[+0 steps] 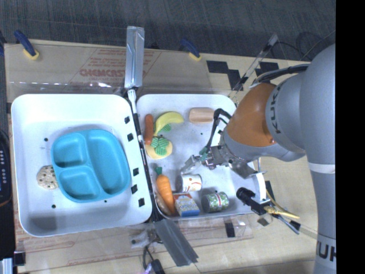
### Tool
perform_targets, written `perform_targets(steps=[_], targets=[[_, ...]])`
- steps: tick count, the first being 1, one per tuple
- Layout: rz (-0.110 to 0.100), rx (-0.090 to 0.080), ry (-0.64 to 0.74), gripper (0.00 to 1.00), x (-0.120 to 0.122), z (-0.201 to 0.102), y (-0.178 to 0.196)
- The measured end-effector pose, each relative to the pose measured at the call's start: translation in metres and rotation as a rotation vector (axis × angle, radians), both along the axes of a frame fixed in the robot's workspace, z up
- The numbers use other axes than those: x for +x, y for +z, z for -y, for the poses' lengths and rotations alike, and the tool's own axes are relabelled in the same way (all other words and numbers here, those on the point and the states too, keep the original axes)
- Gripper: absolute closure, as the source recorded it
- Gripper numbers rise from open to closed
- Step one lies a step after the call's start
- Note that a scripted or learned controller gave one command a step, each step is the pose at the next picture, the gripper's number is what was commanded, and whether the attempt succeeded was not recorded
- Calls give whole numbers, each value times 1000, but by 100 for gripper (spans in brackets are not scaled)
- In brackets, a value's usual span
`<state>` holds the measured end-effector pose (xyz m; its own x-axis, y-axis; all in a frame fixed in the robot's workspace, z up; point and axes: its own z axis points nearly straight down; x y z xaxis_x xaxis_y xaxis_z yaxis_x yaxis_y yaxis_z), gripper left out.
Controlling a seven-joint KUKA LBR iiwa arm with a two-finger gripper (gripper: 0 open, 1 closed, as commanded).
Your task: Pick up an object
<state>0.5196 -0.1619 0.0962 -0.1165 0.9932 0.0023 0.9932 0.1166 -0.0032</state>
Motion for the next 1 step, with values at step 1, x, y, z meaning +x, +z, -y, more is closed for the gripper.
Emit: perform_targets(steps=[1], targets=[[6,-1,18,0,-42,-23,-4]])
